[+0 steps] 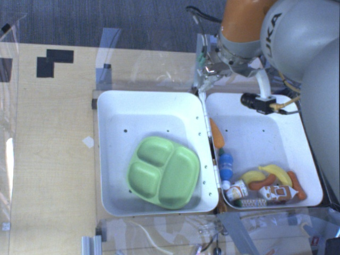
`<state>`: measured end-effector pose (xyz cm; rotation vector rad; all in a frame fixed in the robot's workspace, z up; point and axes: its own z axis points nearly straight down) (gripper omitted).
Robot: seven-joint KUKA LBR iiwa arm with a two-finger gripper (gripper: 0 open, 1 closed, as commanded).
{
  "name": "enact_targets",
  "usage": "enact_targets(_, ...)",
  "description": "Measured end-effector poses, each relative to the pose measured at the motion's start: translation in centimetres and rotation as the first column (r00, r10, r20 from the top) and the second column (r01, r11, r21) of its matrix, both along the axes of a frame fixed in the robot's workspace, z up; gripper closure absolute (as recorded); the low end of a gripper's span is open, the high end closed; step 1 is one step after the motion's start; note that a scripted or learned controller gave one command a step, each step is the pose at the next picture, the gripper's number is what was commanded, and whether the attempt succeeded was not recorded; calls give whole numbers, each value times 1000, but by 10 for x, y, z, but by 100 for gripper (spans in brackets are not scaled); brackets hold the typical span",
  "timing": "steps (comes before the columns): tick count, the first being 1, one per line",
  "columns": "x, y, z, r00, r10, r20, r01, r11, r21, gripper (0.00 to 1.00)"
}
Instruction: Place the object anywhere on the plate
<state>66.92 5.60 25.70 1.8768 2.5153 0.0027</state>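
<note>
A light green plate (163, 171) with three compartments lies in the left white bin (122, 116), toward its front right. In the right bin (265, 132) an orange carrot (216, 133) and a blue bottle (226, 165) lie along the left wall. Piled at that bin's front are a yellow banana (273, 171), a red sausage (259, 183), a brown carton (276, 194) and a small white bottle (237, 189). My gripper (203, 81) hangs above the far end of the wall between the two bins, well away from the plate and the pile. Nothing is visible in it.
The grey arm with its orange band (244, 15) fills the upper right, and a black cable fitting (257, 102) hangs over the right bin's far side. The divider wall (208, 142) separates the bins. Bare wooden bench (48, 153) lies to the left.
</note>
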Motion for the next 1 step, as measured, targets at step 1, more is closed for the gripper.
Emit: enact_targets(1,-20,80,-98,968,251,1,-251,968,1,100)
